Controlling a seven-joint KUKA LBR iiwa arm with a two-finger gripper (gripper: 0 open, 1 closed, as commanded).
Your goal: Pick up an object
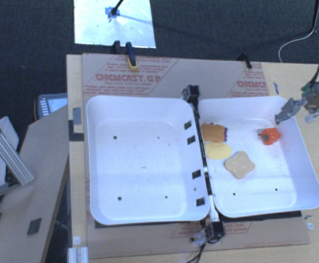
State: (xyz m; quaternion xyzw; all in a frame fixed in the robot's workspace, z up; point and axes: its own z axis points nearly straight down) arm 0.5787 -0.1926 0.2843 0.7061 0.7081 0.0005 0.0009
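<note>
gripper [286, 110] hangs over the far right edge of the right bin [301, 196], jaws apart and holding nothing. just beside it lies an orange pepper toy [268, 136]. near the divider are an orange-purple piece [214, 132], a yellow slice [218, 151] and a tan biscuit [239, 165].

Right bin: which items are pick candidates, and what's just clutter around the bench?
Pick candidates, all in the right bin:
orange toy
orange-and-purple toy
yellow disc
tan piece
gripper near the bin's far right corner

Lying about:
left bin
yellow clamp
cardboard sheet
</note>
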